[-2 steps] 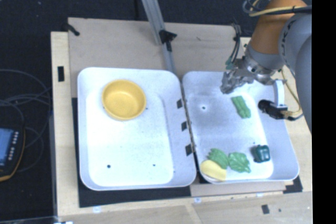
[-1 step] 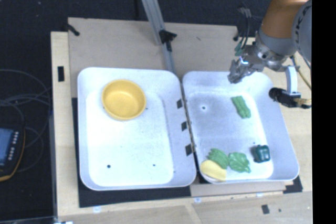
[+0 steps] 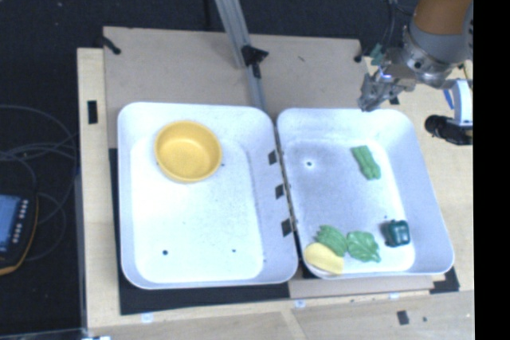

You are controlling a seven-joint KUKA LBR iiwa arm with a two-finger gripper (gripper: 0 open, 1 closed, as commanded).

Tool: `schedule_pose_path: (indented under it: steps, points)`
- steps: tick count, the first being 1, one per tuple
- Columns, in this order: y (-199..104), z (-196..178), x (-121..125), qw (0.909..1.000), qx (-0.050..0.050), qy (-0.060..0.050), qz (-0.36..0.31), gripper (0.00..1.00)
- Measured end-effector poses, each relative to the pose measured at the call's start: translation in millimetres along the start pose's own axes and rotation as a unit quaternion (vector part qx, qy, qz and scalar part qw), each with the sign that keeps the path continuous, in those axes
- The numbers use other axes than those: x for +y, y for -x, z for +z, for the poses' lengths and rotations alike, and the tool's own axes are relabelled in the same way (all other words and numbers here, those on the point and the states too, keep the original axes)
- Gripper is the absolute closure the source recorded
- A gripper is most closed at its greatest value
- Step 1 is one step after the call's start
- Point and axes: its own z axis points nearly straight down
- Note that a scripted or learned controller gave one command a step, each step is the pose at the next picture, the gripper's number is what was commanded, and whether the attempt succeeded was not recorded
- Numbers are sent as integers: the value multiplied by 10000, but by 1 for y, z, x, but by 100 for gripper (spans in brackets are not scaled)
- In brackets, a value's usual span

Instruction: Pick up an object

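Observation:
The right bin [image 3: 319,195] holds a light green oblong piece [image 3: 366,162] near its upper right, two leafy green pieces [image 3: 331,239] [image 3: 362,246] along the front, a yellow rounded object [image 3: 323,257] at the front left corner and a small dark green block [image 3: 395,232] at the front right. A yellow bowl [image 3: 188,150] sits in the left bin [image 3: 199,251], upper left. My gripper [image 3: 373,98] hangs above the back rim of the right bin, well behind the light green piece, with nothing visible between its fingers.
A grey metal pole [image 3: 227,0] slants down from the top to the gap between the bins. The bench's wooden edge [image 3: 231,40] runs behind both bins. A handheld device [image 3: 16,227] and cables lie off the bench at the left.

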Motion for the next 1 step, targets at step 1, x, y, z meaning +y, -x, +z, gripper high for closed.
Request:
schedule_pose_path:
  steps: [1]
  points:
    - [-51, 14, -11, 10000, 4, -26, -13, 100]
